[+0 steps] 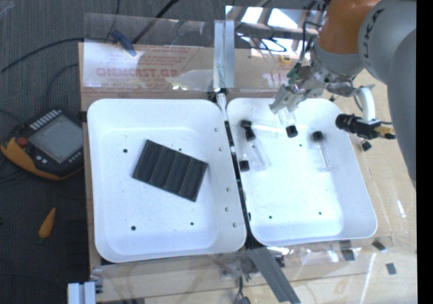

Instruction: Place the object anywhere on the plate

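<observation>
The two-finger gripper [287,107] hangs spread and empty over the right white bin [352,225]; small clear black-capped vials [252,131] lie just below it, the dark ribbed rectangular plate [169,169] far leftward. Slippery vials risk a missed pinch.

The ribbed plate [169,170] looks matt dark plastic (the white bins [115,228] smooth, faintly glossy).

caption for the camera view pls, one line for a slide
KUKA arm's gripper hovers over the right bin scattered with small clear vials; a dark ridged plate lies in the left bin.
</observation>
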`<state>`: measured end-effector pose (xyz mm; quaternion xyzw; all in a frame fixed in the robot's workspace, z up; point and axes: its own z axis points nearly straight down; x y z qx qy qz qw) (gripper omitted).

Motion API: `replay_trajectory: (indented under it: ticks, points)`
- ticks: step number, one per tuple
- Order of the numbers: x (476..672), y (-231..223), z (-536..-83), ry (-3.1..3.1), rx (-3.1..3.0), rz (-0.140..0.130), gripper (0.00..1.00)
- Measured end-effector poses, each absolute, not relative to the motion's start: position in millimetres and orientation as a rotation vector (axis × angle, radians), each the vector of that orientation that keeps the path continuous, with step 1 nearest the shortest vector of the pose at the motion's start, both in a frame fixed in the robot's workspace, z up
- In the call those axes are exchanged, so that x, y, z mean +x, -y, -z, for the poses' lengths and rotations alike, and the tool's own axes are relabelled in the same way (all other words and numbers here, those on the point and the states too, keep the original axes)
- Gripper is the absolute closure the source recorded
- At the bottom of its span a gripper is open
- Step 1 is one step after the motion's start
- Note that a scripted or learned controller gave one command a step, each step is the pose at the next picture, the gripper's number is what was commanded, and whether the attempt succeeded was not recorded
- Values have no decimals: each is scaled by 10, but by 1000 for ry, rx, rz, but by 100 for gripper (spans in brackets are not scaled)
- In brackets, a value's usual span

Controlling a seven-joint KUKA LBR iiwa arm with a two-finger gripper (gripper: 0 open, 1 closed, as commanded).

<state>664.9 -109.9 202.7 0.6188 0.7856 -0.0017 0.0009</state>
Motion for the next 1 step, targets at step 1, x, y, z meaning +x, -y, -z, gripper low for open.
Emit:
replay_trajectory:
  ticks: [1]
  points:
    - [6686,255,-2383,-2604,1756,0,100]
